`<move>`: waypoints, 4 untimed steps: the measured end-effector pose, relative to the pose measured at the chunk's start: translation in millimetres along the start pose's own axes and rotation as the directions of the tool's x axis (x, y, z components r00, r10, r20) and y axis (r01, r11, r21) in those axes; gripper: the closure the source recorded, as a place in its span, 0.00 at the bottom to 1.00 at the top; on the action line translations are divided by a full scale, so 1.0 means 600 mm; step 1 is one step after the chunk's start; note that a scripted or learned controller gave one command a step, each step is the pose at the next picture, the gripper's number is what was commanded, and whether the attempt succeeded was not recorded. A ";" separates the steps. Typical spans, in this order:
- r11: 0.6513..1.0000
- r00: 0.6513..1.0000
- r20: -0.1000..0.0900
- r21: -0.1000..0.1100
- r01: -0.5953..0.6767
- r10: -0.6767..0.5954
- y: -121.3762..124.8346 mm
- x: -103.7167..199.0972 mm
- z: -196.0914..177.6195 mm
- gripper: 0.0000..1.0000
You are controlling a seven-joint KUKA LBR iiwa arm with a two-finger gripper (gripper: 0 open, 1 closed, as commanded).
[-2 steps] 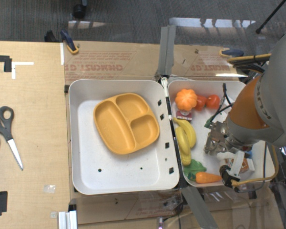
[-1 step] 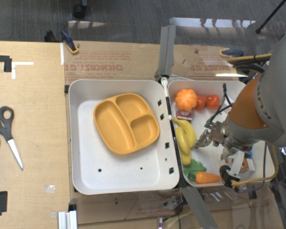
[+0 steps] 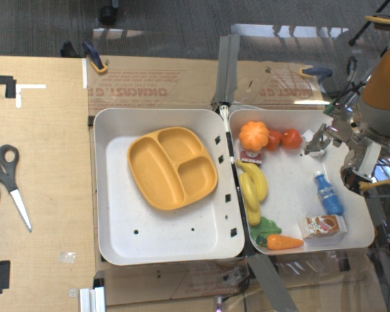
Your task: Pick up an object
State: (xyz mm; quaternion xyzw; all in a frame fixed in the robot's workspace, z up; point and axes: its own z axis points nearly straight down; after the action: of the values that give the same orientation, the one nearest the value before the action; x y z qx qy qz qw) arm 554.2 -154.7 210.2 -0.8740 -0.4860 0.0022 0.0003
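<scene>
the nearest candidate is the blue bottle (image 3: 329,195), lying on its side at about four o'clock in the right bin (image 3: 292,203), its white cap pointing toward twelve. it looks like light, stiff plastic with a smooth, rounded body, so it would likely roll or slip under a careless pinch; i'd take it across the middle of the barrel, fingers square to its length. just below it, at five o'clock, lies a small carton (image 3: 324,225), and across the bin at nine o'clock lie the bananas (image 3: 252,188), with a carrot (image 3: 284,242) at six and an orange ball (image 3: 254,136) at eleven. the gripper (image 3: 317,142) hangs at the bin's two o'clock corner, apart from the bottle; whether it is spread or pressed together i cannot tell. the left bin (image 3: 110,194) holds a yellow divided plate (image 3: 173,167).
</scene>
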 end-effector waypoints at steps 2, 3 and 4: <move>0.996 0.996 0.000 0.002 0.091 -0.091 -0.020 -0.074 0.162 1.00; 0.998 0.998 -0.001 0.000 -0.069 0.069 -0.056 0.036 -0.012 1.00; 0.915 0.915 0.001 0.002 -0.403 0.403 -0.146 -0.009 -0.079 1.00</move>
State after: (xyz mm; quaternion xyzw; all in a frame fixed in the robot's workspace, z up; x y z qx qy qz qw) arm 477.4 -112.9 257.8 -0.9553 -0.2955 0.0030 0.0005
